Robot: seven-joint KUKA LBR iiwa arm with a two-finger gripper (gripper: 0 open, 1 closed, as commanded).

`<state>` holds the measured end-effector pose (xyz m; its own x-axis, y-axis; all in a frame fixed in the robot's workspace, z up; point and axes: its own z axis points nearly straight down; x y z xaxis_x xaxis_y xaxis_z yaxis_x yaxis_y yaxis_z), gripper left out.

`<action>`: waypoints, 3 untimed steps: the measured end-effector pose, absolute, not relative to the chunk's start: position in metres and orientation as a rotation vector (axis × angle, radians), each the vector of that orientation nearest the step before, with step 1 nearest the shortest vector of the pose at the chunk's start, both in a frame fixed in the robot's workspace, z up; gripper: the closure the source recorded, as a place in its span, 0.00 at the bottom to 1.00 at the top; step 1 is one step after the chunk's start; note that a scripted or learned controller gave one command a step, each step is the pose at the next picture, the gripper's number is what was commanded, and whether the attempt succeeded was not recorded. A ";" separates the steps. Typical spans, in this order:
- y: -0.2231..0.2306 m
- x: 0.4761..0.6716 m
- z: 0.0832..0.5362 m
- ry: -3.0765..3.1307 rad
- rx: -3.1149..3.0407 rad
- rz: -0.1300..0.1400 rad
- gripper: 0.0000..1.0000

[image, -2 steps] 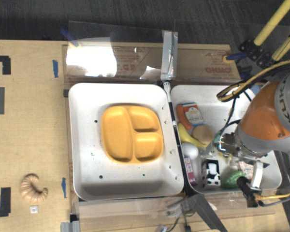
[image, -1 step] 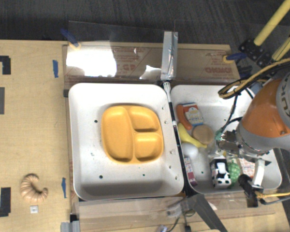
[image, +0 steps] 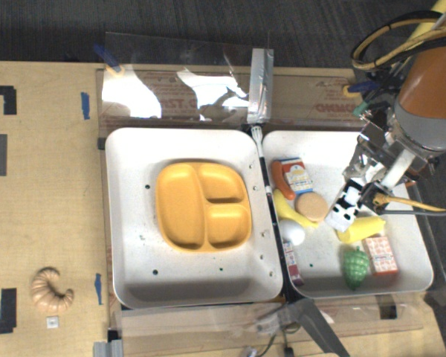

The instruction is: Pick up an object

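Observation:
My gripper (image: 359, 178) hangs over the middle of the right bin (image: 420, 274), reaching in from the upper right. Just below and left of it lies a black-and-white spotted toy (image: 343, 210), partly resting on a yellow block (image: 361, 228); whether the gripper touches the toy is hidden. Left of these sit a tan round bun (image: 311, 205), a yellow banana (image: 283, 207), an orange-red carton (image: 293, 175) and a white ball (image: 293, 234). At the front of the bin are a green knobbly fruit (image: 354, 266) and a red-and-white box (image: 380, 253).
The left bin (image: 126, 222) holds a yellow divided plate (image: 204, 203). A dark marker (image: 291, 265) lies along the right bin's left wall. A toy croissant (image: 51, 289) sits on the cardboard bench at the front left. A clear panel (image: 178, 88) stands behind the bins.

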<state>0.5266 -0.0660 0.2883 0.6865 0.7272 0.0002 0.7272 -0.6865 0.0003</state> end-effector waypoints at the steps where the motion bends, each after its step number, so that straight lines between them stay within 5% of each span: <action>1: -0.093 0.552 0.325 1.391 2.816 -0.001 1.00; 2: -0.092 0.552 0.325 1.393 2.816 -0.003 0.00; 3: -0.098 0.544 0.286 1.374 2.829 -0.008 0.00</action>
<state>0.5439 -0.0979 0.2864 0.6182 0.7860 -0.0033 0.7860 -0.6182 -0.0049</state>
